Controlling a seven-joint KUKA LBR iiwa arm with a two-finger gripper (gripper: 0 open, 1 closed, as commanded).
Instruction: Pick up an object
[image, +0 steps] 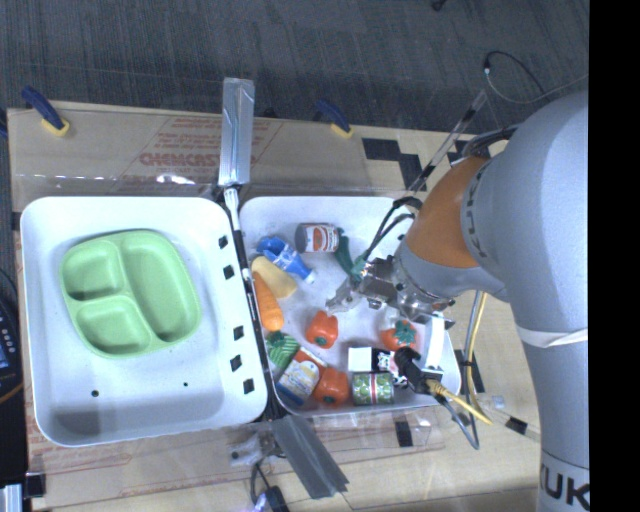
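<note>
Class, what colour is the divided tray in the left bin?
Light green; the tray shows clearly in the camera view.

From my seat, my gripper (372, 290) hangs over the right bin (300, 212), and just to its left there is a small bare patch of bin floor. Beyond that patch, the carrot (268, 306), the yellow piece (272, 274) and the blue packet (284, 256) crowd the wall between the bins. Ahead of the tool, toward the far wall, lies a can (320, 238). Below it, an orange pepper (321, 329), a white block (359, 358) and a row of small jars (372, 388) fill the near end, packed touching. Far to its left, in the left bin (150, 400), I see open floor around the green divided plate (128, 292).
</note>
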